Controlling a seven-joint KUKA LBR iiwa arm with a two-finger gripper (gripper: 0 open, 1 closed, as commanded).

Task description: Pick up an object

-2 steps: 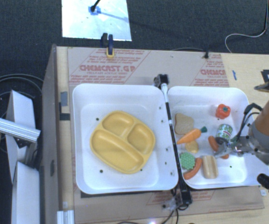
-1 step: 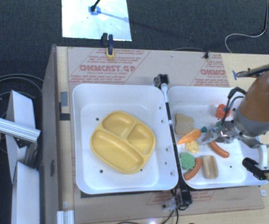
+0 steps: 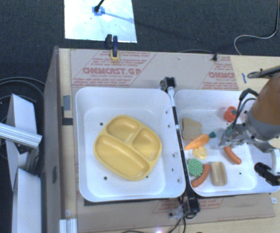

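Note:
The right bin (image 3: pixel 256 181) holds several toy foods. A red-orange tomato (image 3: pixel 230 113) lies at the back and a tan bread slice (image 3: pixel 192 128) to the left. Nearer the middle are an orange carrot (image 3: pixel 197 141), a small yellow piece (image 3: pixel 200 153) and a green broccoli-like piece (image 3: pixel 195 166). At the front lie an orange sausage (image 3: pixel 201 175) and a tan roll (image 3: pixel 218 173). A red sausage (image 3: pixel 232 155) lies right of centre. My gripper (image 3: pixel 227 139) is low in this bin, just above the red sausage's upper end and right of the carrot tip.
The left bin (image 3: pixel 89 130) contains a yellow divided plate (image 3: pixel 127 147). A black divider rail (image 3: pixel 178 140) runs between the bins. The grey arm with its orange band (image 3: pixel 271 103) enters from the right over the right bin's rim. Cardboard lies under both bins.

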